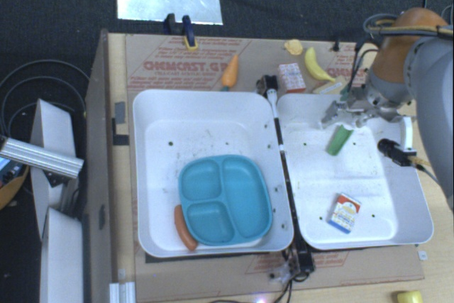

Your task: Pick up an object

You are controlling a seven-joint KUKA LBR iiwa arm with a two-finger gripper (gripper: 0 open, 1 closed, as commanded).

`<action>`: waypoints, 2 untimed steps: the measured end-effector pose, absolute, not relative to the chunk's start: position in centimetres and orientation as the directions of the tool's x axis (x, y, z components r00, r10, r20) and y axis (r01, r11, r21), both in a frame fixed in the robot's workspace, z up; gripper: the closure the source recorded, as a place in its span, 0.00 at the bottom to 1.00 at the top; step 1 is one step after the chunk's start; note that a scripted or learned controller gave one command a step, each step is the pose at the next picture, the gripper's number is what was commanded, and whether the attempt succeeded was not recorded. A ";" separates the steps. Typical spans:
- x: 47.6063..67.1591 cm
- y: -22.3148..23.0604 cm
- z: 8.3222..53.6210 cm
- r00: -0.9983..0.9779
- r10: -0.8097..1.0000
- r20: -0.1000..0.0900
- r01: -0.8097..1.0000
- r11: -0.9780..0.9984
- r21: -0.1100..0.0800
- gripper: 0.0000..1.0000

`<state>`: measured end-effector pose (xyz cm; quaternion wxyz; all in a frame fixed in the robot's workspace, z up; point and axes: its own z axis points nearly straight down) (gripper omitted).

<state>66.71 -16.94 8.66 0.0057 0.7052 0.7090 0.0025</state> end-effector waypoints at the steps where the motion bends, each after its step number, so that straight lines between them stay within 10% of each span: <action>1: 63.0 -14.1 8.4 -0.002 1.000 0.001 1.000 0.002 -0.001 0.00; 2: 63.2 -14.3 9.6 -0.005 1.000 -0.002 1.000 0.005 0.005 1.00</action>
